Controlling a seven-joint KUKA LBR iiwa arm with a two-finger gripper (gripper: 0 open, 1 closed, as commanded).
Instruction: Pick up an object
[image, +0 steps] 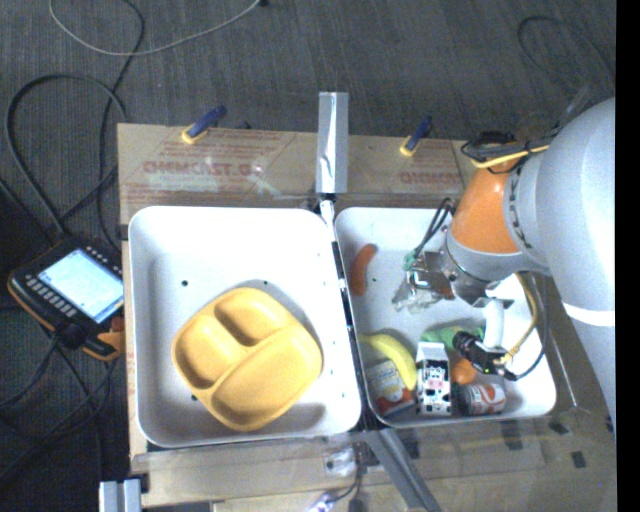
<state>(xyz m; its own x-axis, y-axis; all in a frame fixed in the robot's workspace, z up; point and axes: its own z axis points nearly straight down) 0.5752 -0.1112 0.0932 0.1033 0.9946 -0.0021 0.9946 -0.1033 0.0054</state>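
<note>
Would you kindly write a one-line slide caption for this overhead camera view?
KUKA arm's gripper hovers in the right bin above a banana and cans; a yellow divided plate fills the left bin.

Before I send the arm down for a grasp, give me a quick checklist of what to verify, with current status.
1. Gripper over the right bin: ok.
2. Object between its fingers: cannot tell.
3. Gripper above a target: not ok; it hangs over bare floor, with the banana and the can nearer the front wall.
4. Orange sausage-shaped item separated from the clutter: ok.
5. Yellow divided plate sits in the left bin: ok.
</note>
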